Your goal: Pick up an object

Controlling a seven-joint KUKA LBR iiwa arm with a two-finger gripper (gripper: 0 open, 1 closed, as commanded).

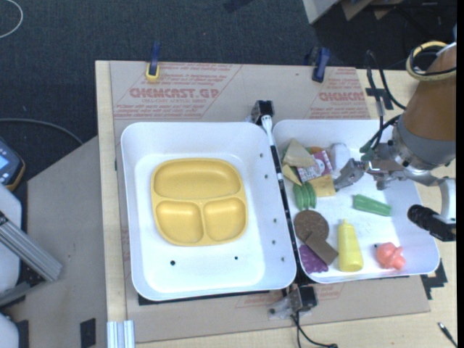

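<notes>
Approach step, by judgement: gripper (353, 175) poised over right bin (428, 263), near its far edge, just beside snack packet (319, 164). Finger spread not determinable; nothing seen gripped. Candidate objects: green piece (372, 205) mid-bin, yellow bottle (349, 246) and pink toy (390, 256) at near edge. Next called for: descent onto one isolated item. Wrist partly cut off at frame edge.

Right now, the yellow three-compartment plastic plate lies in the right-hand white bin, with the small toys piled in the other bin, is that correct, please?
Not quite. The yellow three-compartment plastic plate lies in the left-hand white bin, as the camera view shows. The small toys, such as the yellow bottle and green piece, are piled in the right-hand white bin.
</notes>
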